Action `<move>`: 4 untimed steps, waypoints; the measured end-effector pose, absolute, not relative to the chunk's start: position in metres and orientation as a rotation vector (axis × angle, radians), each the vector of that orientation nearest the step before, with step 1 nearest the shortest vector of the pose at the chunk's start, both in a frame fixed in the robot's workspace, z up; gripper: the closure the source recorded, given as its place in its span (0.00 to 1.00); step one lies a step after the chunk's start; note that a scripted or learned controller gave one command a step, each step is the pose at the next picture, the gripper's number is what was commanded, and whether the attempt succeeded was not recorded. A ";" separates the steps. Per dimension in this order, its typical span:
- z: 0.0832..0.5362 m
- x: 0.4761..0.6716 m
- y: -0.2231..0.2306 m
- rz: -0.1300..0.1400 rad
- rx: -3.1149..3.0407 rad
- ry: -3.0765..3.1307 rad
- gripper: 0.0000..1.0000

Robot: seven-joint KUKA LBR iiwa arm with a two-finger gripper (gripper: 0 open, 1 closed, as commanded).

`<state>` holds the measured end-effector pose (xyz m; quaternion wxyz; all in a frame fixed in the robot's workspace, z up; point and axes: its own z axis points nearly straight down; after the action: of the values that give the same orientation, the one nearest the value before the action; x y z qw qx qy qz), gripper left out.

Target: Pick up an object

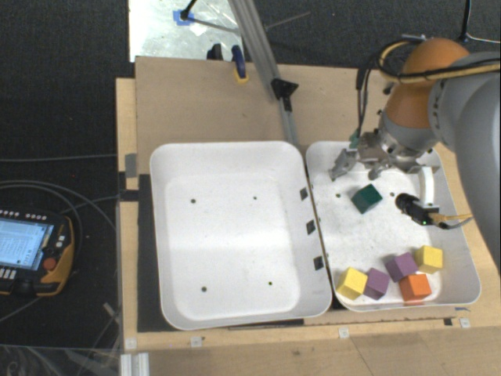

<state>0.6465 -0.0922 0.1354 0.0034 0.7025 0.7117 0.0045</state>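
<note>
Gripper [358, 165] state unclear | above right bin [462, 288] | green block [366, 199] just beside

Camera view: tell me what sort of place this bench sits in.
Likely a robotics lab or test cell. A grey and orange arm reaches over two white bins on a plywood bench, coloured blocks lie in the right bin, and a teach pendant rests on dark carpet.

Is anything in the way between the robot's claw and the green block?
Nothing visible is. The end effector hangs just above and to the left of the green block in the right bin, with bare bin floor between them. The other blocks sit far off at the bin's near edge.
</note>
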 end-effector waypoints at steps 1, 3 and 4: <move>0.122 0.677 -0.164 0.001 2.219 2.215 0.00; 0.090 0.611 -0.109 0.000 2.215 2.230 0.00; 0.102 0.612 -0.112 0.005 2.213 2.226 1.00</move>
<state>0.6124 -0.1116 0.1020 0.0015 0.7051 0.7091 0.0014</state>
